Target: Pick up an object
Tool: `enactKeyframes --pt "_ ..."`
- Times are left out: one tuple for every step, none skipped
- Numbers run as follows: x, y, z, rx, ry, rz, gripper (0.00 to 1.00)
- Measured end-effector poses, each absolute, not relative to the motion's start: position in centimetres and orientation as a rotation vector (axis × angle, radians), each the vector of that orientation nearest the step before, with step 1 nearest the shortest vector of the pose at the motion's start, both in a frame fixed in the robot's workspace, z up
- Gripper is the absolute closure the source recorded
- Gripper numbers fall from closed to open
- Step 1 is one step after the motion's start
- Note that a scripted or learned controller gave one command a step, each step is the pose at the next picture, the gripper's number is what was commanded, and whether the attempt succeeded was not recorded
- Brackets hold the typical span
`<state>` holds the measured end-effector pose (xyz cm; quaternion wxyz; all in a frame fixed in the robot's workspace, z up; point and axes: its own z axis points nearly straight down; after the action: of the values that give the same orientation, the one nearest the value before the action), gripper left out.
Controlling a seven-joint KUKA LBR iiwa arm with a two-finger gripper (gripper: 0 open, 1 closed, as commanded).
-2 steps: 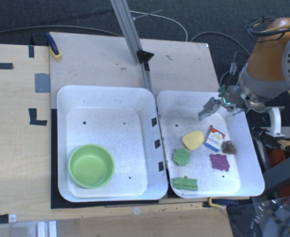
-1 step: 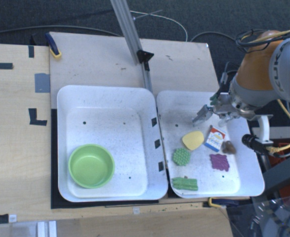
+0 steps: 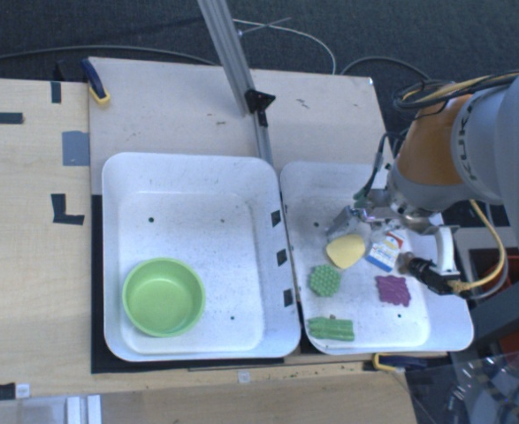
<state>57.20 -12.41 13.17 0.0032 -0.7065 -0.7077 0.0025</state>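
Worktop (image 3: 29,237): you have a pale wooden worktop carrying two shallow white bins, side by side.
Left bin (image 3: 188,184): it lies well left of the fingers and holds a round lime-green plastic bowl (image 3: 164,297) in its near-left corner, far from the fingers.
Right bin (image 3: 308,184): this is the one the fingers are working over.
Green items: a small round knobbly green piece (image 3: 325,280) lies below and left of the fingers; a darker green oblong piece (image 3: 332,329) lies farther below them, at the bin's near edge, its long axis running left to right.
Task's thing: the pale yellow wedge-shaped soft piece (image 3: 347,252) sits directly under the fingers (image 3: 358,223), a little below and left of them, its broad end toward the left.
Fingers: they look moderately spread above the yellow wedge; you cannot see it pinched between them, so treat it as not yet held.
Right of fingers: a small white and blue packet (image 3: 384,253) is just beside the wedge, and a purple knobbly piece (image 3: 393,290) lies below and right.
Next move, in my judgement: drop straight down and close; the wedge is the nearest target.
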Motion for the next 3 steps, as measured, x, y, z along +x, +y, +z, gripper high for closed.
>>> enactKeyframes --pt "57.2 -12.4 8.8 -2.221 -2.224 0.002 0.00" --pt "57.2 -12.3 9.8 -2.218 -2.223 0.003 1.00" --pt "57.1 -12.5 14.1 -2.221 -2.224 -0.002 1.00"
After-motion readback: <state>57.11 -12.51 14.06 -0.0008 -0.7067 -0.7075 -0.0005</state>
